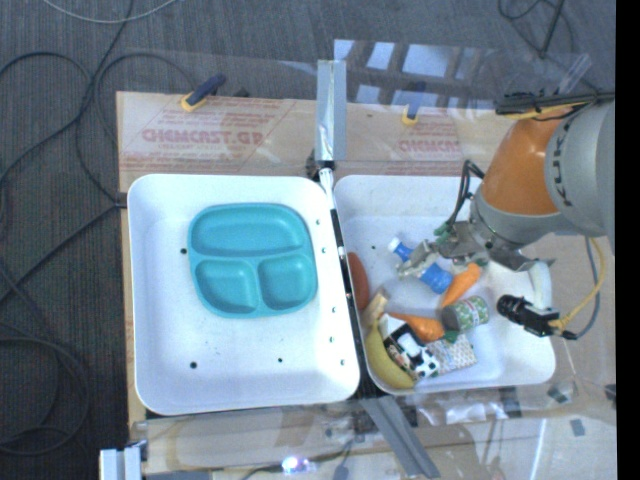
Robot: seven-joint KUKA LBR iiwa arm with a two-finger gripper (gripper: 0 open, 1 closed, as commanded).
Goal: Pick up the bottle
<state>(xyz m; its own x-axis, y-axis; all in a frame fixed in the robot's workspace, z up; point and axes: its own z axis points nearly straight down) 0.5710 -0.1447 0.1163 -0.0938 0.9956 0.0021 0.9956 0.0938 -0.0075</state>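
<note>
Bottle (424, 271), a small clear one with a blue cap and blue label, lies on its side near the middle of the right bin (380, 203), tilted so its cap points toward the bin's far left corner. Directly over its near end sits the gripper (455, 251) of the grey arm (570, 173), which reaches in from the right with its orange band above the wrist; whether the fingers are spread or pressed together cannot be made out, and nothing confirms a hold on the bottle. Just beside the bottle's blue label, an orange carrot (461, 283) lies at a slant, and a second carrot (425, 325) rests nearer the front edge. A green-grey can (466, 314) lies on its side between the two carrots, toward the bin's right edge. A yellow banana (385, 358) curves along the front left corner, with a black-and-white toy (412, 353) touching it and a patterned flat packet (456, 356) just to its right. A red-orange stick-shaped item (358, 276) lies along the left wall. In the left bin (160, 368), a teal divided tray (254, 258) with three compartments sits toward the far half, well apart from the clutter.
</note>
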